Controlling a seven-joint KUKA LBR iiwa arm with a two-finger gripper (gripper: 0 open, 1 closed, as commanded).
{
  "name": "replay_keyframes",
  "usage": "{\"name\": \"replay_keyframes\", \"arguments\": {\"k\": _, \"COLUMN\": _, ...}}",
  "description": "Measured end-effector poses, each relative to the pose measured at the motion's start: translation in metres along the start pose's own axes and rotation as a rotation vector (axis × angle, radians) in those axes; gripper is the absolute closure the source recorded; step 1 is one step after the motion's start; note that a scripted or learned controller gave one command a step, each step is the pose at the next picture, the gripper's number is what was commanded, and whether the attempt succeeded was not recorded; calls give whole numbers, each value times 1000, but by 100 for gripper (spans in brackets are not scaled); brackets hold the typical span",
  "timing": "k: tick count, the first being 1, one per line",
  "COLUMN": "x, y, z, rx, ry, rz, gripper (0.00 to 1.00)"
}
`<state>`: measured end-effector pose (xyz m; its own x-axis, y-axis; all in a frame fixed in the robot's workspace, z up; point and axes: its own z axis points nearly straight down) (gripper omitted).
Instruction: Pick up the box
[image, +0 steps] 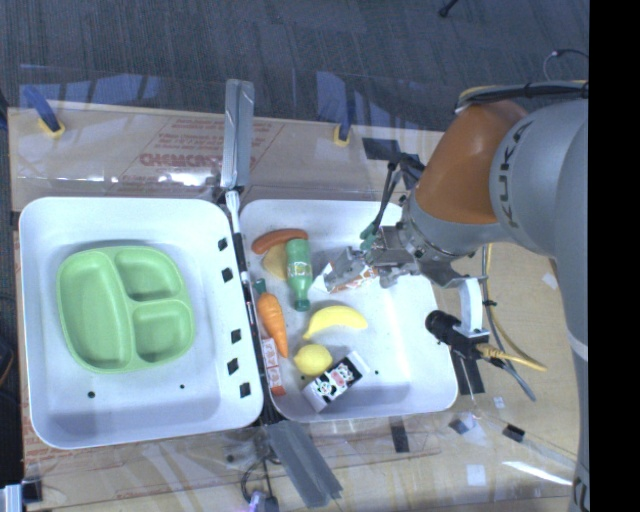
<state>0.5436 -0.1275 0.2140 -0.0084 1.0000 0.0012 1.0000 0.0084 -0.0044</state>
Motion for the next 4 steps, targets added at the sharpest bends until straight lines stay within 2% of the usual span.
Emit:
{"name": "replay_keyframes", "arguments": {"k": 1, "x": -3, "y": 98, "z": 107, "rx": -1, "ry": -1, "rz": -122, "gripper": 0}}
{"name": "replay_keyframes", "arguments": {"k": 2, "x": -2, "y": 99, "z": 96, "rx": -2, "ry": -1, "rz": -128, "gripper": 100}}
{"name": "replay_keyframes", "arguments": {"k": 3, "x": -2, "y": 99, "z": 96, "rx": -2, "ry": -2, "rz": -128, "gripper": 0}}
{"name": "replay_keyframes", "arguments": {"k": 4, "x": 23, "y": 56, "z": 113, "rx": 0, "ry": -1, "rz": -17, "gripper": 0}}
